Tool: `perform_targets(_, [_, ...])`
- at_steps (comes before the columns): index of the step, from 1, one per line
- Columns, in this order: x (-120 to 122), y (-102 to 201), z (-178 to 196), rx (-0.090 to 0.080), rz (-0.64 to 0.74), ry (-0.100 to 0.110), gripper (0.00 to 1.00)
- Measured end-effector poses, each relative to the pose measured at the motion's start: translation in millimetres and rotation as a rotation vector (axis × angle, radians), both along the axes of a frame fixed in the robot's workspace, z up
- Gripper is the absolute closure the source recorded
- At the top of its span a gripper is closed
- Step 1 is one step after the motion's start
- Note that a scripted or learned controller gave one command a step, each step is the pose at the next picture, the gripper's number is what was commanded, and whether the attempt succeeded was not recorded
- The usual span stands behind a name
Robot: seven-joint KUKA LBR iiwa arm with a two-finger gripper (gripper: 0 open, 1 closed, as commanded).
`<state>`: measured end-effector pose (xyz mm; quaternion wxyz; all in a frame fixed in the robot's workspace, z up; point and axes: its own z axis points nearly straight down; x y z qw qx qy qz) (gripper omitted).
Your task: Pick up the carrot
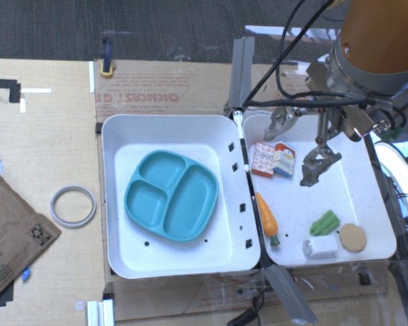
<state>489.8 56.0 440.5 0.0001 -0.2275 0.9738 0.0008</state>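
Observation:
An orange carrot (266,213) with a green tip lies along the left wall of the right bin (374,182), tip pointing toward the front. My gripper (302,145) hangs above the back half of that bin, up and to the right of the carrot and well apart from it. Its two fingers (317,166) are spread wide with nothing between them; the left finger sits near the bin's back left corner, the right one over the bin's middle.
A small printed carton (273,159) lies under the gripper. A green vegetable (324,222), a tan round cookie (353,238) and a white block (320,248) sit at the bin's front right. The left bin (115,182) holds a blue divided plate (171,194). A tape ring (73,205) lies on the bench.

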Motion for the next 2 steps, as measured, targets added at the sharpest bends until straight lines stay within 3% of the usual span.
perform_targets(2, [0.0, 0.0, 0.0, 0.000, 0.000, 0.000, 0.00])
